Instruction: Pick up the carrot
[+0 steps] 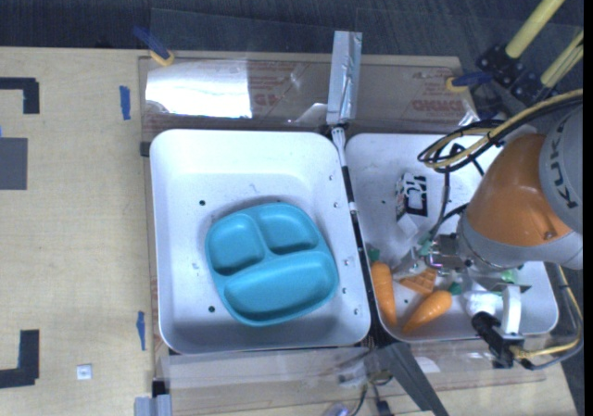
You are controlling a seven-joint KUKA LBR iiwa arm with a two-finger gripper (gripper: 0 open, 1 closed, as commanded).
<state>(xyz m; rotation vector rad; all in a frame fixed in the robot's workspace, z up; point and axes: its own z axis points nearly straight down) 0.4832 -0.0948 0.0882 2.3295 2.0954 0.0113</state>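
arm [542,192]: grey shell, broad orange band | black lettering on the grey | black and yellow cables looped beside the wrist

Left shallow plastic bin [176,220]: white. Three-compartment plastic tray [271,262] inside it: uniform light blue. Right shallow plastic bin [371,182]: white. Tapered carrots [383,294] in it: orange. Small card [412,195]: white with black markings. Robot arm wrist band [514,196]: orange; casing beyond it grey. Flat wooden bench surface [65,247]: pale tan, with black corner marks and blue tape strips.
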